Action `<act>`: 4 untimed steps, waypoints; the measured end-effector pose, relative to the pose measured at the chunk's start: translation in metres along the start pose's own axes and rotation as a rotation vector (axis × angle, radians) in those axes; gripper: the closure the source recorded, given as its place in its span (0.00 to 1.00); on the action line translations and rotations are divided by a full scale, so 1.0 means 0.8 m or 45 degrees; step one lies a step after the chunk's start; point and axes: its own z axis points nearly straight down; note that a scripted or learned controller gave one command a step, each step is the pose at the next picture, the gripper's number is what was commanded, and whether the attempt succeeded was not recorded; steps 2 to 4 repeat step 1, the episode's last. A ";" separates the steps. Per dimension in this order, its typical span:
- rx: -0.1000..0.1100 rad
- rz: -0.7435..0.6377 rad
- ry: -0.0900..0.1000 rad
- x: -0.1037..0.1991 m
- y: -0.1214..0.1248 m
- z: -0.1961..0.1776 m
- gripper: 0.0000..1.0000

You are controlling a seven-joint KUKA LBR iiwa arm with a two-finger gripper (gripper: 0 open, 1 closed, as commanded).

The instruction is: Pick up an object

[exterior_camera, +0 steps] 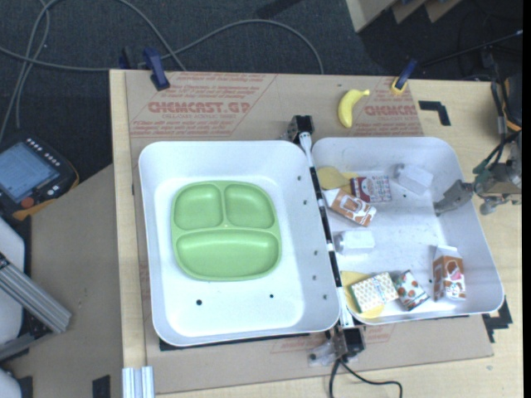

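Note:
My gripper hangs over the right rim of the right bin, open, with nothing between its fingers. Several small items lie in that bin. A white block sits at the back, closest to the gripper on its left. A brown and white carton and a small packet lie near the bin's left wall. Below the gripper, by the front right corner, lies a brown carton. A strawberry-print packet and a yellow checked box rest along the front wall.
The left bin holds a green divided plate. A small white block lies mid-left in the right bin, and a yellow piece rests by the divider. A toy banana lies on the bench behind the right bin.

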 end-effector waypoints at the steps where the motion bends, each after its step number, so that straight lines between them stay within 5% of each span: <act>1: 0.000 -0.003 0.006 0.000 -0.032 0.136 0.00; 4: 0.000 -0.003 0.006 0.000 -0.032 0.136 0.00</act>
